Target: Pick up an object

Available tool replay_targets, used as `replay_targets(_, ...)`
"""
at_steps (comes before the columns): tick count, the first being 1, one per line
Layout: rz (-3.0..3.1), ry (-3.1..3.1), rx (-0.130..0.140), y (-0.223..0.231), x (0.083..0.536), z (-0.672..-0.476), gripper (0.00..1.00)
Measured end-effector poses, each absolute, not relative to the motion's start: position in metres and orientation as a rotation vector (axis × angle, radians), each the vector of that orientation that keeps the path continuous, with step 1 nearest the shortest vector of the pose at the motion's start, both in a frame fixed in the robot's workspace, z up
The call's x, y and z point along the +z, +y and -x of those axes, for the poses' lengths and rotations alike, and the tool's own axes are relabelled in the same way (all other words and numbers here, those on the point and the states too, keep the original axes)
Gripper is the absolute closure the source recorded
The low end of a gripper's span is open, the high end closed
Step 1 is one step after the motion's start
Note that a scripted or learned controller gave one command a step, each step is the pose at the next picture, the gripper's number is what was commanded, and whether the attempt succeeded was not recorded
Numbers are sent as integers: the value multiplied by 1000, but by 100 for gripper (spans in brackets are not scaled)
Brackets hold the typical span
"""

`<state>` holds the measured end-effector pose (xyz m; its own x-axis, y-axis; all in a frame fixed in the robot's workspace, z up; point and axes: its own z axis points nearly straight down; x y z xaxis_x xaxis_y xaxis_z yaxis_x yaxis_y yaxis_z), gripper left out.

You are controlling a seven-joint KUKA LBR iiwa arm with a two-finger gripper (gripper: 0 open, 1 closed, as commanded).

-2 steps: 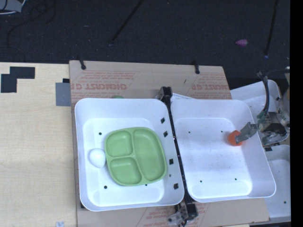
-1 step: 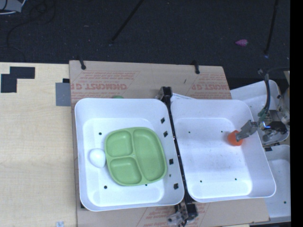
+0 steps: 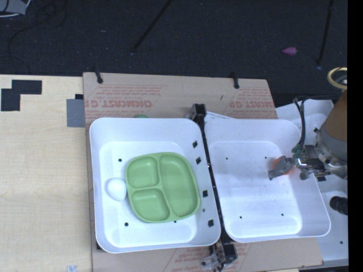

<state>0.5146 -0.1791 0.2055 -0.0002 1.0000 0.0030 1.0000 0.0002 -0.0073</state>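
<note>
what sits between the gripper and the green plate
In the camera view, bare floor of the right bin, then the black divider where the bins meet. The gripper is over the right bin; the green plate lies left.

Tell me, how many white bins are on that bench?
2: the left bin holds a green divided plate and a white ball; the right bin sits beside it.

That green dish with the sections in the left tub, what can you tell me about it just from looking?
The pale green divided plate looks like smooth moulded plastic, a rounded rectangle with a raised rim and three compartments: two side by side at the far end and one at the near-left corner. It lies flat, right way up, turned slightly askew, on the floor of the left shallow white bin. Nothing sits in its compartments. A small white egg-shaped ball rests against its left edge.
</note>
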Motion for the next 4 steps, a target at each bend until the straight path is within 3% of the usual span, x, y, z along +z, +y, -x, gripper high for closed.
replay_targets(2,2217,-2215,5,-181,88,-513,0)
replay_targets(3,2224,-2212,3,-182,101,-514,100)
replay_targets(4,2221,-2224,-2,-180,164,-514,100)
